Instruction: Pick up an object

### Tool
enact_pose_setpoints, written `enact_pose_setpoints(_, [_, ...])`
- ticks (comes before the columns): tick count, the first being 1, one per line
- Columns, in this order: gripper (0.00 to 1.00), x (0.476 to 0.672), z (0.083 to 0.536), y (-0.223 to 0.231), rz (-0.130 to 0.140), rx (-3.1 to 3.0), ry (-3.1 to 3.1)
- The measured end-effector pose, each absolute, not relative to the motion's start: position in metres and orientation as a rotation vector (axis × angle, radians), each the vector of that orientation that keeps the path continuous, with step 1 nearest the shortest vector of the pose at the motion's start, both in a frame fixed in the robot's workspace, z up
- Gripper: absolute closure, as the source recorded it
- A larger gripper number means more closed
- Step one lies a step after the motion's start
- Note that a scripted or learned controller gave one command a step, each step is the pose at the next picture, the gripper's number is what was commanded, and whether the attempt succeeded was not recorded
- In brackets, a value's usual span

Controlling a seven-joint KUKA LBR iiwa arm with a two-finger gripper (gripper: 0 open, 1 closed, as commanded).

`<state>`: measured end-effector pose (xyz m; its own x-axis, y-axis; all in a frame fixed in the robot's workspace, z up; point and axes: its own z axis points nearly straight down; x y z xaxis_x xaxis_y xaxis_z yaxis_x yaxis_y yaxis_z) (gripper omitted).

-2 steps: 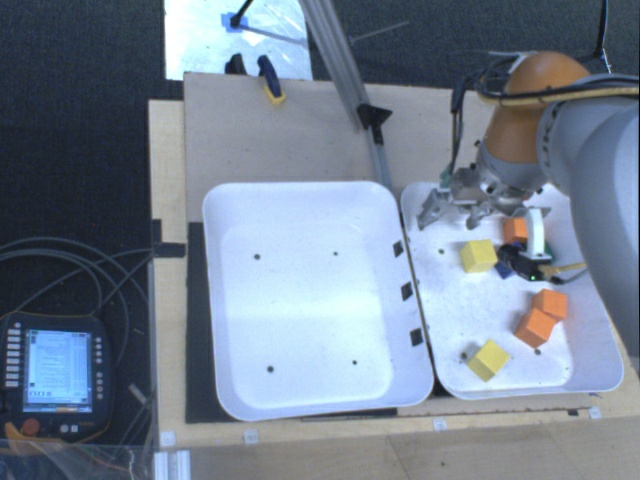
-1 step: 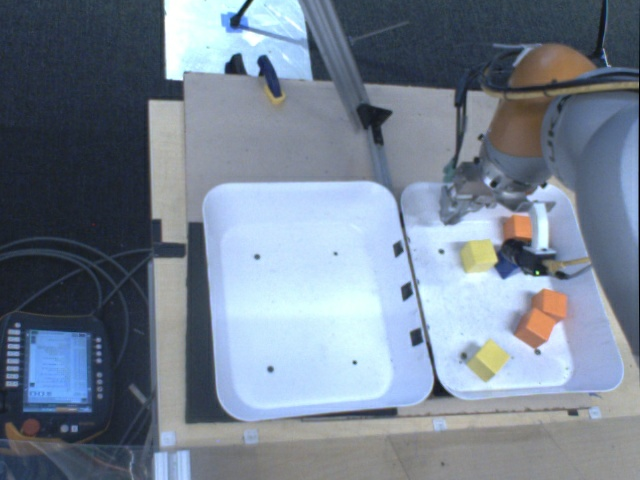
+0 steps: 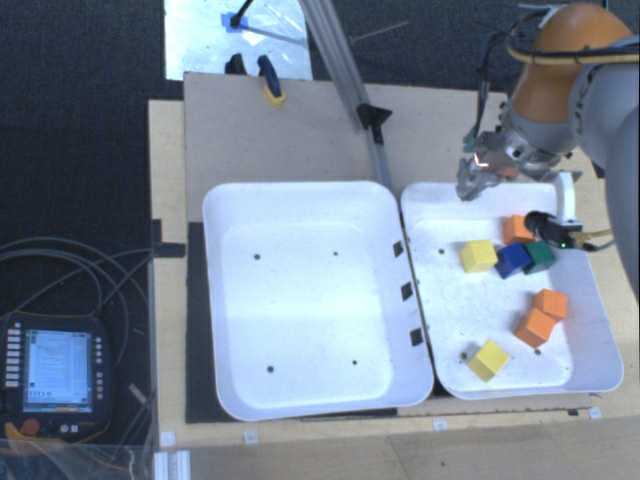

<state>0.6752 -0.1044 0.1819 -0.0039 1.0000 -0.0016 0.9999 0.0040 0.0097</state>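
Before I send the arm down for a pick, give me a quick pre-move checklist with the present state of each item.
1. Gripper position: above the far edge of the right bin, not over any block. Not ok.
2. Gripper carrying nothing: cannot tell, it is too small and blurred.
3. Targets available: ok. Yellow cube, blue cube, green cube and orange blocks lie in the right bin.
4. Isolated target: ok. The near yellow cube sits apart from the others.
5. Clutter: not ok. The blue and green cubes touch.
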Motion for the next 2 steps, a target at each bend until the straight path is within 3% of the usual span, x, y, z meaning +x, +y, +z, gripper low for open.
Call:
enact_pose_setpoints(1, [1.00, 0.677, 0.219, -0.105, 0.006, 2.212, 2.222])
enact_pose_setpoints(2, [1.00, 0.662, 0.230, -0.063, 0.004, 2.211, 2.231])
